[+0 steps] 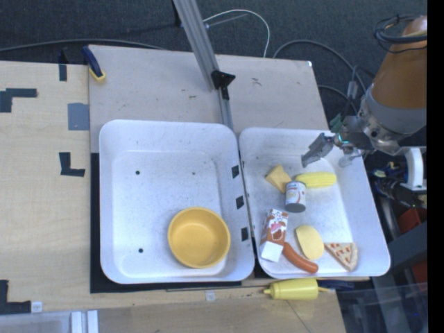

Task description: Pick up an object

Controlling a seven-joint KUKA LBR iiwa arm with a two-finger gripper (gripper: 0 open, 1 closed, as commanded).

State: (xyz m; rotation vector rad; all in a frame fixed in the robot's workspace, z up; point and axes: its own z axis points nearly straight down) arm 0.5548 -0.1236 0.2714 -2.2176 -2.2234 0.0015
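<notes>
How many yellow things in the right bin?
3: a yellow wedge-shaped block at upper left, a yellow corn cob right of it, and a yellow oval piece lower down. None looks hidden.

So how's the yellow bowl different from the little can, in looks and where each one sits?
The yellow bowl sits in the left bin, with nothing else in that bin; the can stands in the right bin among toy foods, touching the corn cob. The bowl is wide, shallow and plain yellow; the can is much smaller, narrow and silver with a dark label. Both are round and upright.
</notes>
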